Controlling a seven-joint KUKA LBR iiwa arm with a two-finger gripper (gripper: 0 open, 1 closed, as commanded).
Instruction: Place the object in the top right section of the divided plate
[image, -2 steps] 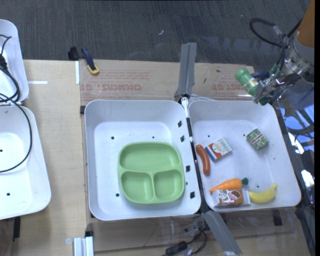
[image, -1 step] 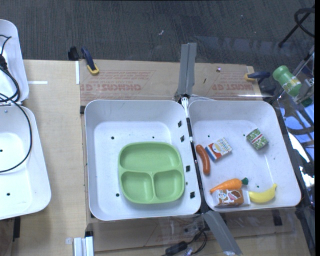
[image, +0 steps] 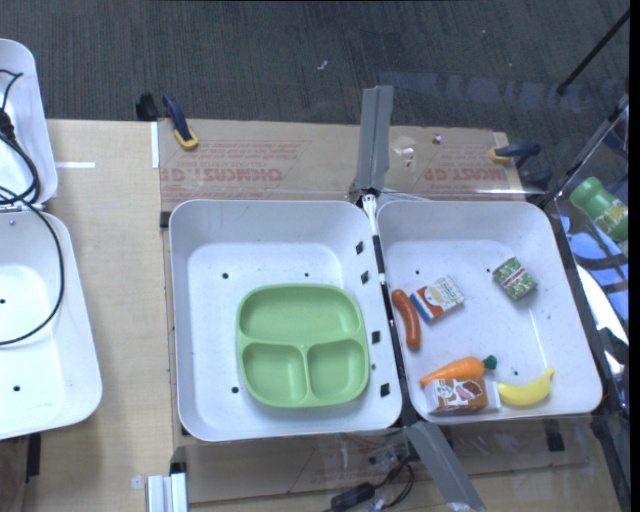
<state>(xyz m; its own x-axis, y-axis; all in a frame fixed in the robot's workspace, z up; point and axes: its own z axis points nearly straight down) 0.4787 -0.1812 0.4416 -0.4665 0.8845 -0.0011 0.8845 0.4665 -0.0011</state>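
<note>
The pale green divided plastic plate (image: 301, 345) lies flat, its sections facing up to receive an object, while to its right you have a toy orange carrot (image: 455, 371) and a yellow banana (image: 527, 389) waiting; you cannot tell how the jaws stand.

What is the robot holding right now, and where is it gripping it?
Nothing is held. The sausage, carrot, banana and small cartons all lie loose in the right bin, and the green divided plate sits alone in the left bin.
</note>
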